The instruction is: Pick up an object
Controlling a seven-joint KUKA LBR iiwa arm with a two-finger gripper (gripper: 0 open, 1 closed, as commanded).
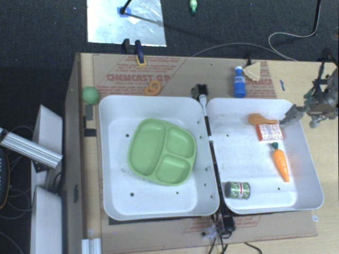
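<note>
The right bin holds an orange drumstick-shaped toy, a small red and white box, a toy carrot and a green-labelled can lying on its side near the front. My gripper hangs over the bin's far right rim, open, with nothing between its fingers. One finger points toward the red and white box and stops just right of it. In the left bin lies a green divided plate.
Behind the bins on the bench stand a blue bottle, a tan wedge, an orange ring-shaped toy and a green ball. A black divider runs between the bins. A cable loops at the back right.
</note>
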